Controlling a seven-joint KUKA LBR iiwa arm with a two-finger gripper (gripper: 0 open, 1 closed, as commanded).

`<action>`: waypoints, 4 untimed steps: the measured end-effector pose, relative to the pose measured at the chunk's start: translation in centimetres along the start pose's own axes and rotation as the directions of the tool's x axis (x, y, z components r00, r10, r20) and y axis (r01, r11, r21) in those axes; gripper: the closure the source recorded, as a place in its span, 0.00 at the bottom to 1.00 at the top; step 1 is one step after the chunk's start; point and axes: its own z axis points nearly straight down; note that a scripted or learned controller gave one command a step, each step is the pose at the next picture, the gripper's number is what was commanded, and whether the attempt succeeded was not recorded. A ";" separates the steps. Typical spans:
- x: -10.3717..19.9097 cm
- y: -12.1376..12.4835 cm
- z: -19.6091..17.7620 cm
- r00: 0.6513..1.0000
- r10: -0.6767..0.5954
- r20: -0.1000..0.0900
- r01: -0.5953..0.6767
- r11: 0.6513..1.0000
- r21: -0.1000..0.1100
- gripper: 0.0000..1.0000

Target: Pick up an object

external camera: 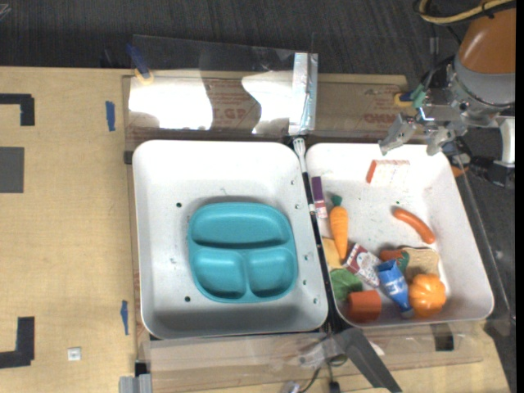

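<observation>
1. Camera view from above takes in two white bins set side by side on a tan worktop (65,219).
2. Left bin (155,170) holds one item: a teal divided tray (242,249), lying flat near the bin's middle.
3. Right bin (467,244) holds the loose objects, most of them crowded into its near half.
4. An orange carrot (338,231) lies close to the wall shared with the left bin, beside a thin purple-tipped stick (318,201).
5. A reddish-orange sausage shape (413,223) lies alone on bare floor toward the right side.
6. A white card with an orange edge (385,170) rests against the far slope.
7. Along the near wall sit a small orange pumpkin (427,293), a blue bottle (394,283), a red block (365,304), a green piece (345,281) and a printed packet (360,261), touching or overlapping one another.
8. Gripper (419,140) hangs at the far rim of the right bin, well apart from the clustered objects.
9. Its fingers (393,140) are spread, with nothing between them.
10. Grey arm with its orange band (490,46) enters from the upper right.
</observation>
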 end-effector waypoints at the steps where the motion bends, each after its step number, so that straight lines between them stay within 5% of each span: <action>1: 5.7 -4.8 8.7 0.999 0.046 -0.001 -0.046 0.999 0.007 0.00; 2: 2.6 -3.7 16.6 1.000 -0.011 0.001 0.011 1.000 -0.011 0.00; 3: 5.3 0.7 7.9 1.000 -0.010 0.000 0.010 1.000 -0.008 0.00; 4: 2.0 -4.3 17.5 1.000 -0.011 0.000 0.011 1.000 0.001 0.00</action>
